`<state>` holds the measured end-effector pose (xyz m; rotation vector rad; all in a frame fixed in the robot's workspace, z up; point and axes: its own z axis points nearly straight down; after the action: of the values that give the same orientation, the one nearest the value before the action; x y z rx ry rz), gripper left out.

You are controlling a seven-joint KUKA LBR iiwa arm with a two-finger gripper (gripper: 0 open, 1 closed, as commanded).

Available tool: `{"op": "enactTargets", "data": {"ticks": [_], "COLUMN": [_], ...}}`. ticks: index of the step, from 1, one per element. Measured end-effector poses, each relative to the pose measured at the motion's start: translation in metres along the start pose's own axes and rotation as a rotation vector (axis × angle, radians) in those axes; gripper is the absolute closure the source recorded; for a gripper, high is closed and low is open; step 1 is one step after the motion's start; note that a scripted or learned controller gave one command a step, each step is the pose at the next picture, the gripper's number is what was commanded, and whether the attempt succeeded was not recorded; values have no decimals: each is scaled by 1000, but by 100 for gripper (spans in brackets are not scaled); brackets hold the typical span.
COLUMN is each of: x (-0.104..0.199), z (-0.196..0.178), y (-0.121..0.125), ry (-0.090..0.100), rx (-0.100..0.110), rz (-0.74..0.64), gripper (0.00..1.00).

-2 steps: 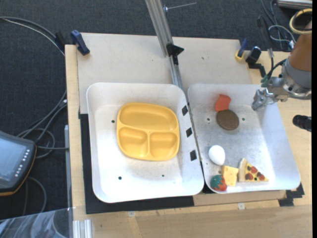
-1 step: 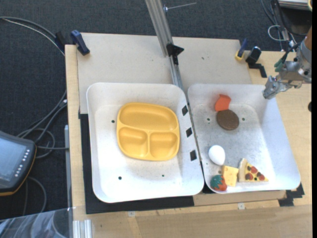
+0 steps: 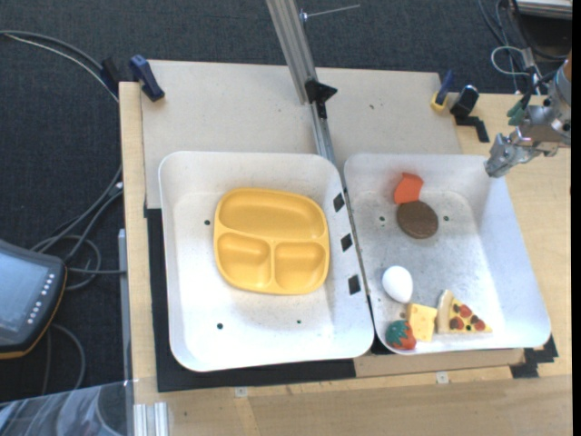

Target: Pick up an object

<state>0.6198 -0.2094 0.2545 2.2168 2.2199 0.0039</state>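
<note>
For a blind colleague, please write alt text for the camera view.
A grey gripper hangs at the back right corner of the right white bin, which holds an orange block, brown disc, white egg and pizza slice. The left bin holds a yellow divided plate.

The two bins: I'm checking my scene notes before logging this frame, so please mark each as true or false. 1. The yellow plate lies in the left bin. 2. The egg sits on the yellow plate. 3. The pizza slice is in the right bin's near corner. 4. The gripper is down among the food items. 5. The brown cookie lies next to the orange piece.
1. The yellow plate lies in the left bin. True.
2. False. The egg lies on the floor of the right bin, apart from the plate.
3. The pizza slice is in the right bin's near corner. True.
4. False. The gripper hangs over the right bin's far right rim, away from the food.
5. The brown cookie lies next to the orange piece. True.
</note>
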Motion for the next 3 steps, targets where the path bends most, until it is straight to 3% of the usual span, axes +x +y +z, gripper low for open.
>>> {"op": "enactTargets", "data": {"ticks": [1,3], "x": [53,163], "z": [13,-1], "y": [-8,-27], "ry": [4,6], "rx": [8,7], "rz": [-4,-6], "gripper": [100,100]}}
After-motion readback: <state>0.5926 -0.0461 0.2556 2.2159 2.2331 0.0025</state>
